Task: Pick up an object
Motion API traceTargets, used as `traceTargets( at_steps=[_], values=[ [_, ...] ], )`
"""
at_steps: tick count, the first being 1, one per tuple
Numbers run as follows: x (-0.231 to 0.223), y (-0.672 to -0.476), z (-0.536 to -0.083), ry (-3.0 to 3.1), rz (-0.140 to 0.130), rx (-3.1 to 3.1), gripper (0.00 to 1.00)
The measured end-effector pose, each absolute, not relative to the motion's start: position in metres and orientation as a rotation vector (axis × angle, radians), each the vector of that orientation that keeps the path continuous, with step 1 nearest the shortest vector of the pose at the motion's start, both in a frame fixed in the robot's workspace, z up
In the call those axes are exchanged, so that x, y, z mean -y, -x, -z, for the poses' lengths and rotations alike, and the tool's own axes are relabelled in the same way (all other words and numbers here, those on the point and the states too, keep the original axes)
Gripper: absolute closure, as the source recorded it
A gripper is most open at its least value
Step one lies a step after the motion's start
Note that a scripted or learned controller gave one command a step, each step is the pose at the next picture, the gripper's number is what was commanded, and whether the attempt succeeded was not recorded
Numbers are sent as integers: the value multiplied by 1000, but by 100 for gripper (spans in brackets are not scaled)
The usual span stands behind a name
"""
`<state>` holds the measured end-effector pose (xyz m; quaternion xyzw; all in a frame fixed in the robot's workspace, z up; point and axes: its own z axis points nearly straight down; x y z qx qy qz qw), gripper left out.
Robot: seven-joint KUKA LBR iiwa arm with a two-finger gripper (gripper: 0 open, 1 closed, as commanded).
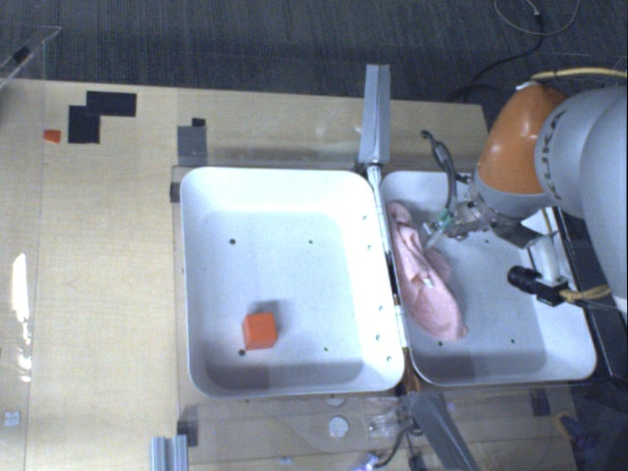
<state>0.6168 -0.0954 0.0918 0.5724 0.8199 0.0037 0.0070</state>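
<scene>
A pink soft object point(426, 281) lies stretched along the left side of the right bin point(520, 356), close to the divider. My gripper point(439, 228) hangs low over the upper part of that pink object, reaching in from the right beneath the orange wrist band. I cannot tell whether it touches the object. An orange cube point(260, 331) rests in the near left part of the left bin point(294, 204).
A grey metal post point(375, 116) stands at the back between the two bins. The arm's grey body point(589, 155) and a black cable fitting point(535, 283) cover the right bin's right side. Black markers point(98, 113) lie on the wooden bench at far left.
</scene>
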Motion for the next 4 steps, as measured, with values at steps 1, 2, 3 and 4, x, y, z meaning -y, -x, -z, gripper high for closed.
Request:
traceTargets(
  at_steps=[1, 2, 3, 4],
  values=[
    [114, -597, -189, -1957, -9, -2444, 0],
    [95, -587, -98, -1834, -9, -2539, 0],
    [97, -586, -91, -1798, -14, -2560, 0],
    [96, -589, -105, -1789, -23, -2556, 100]
  ],
)
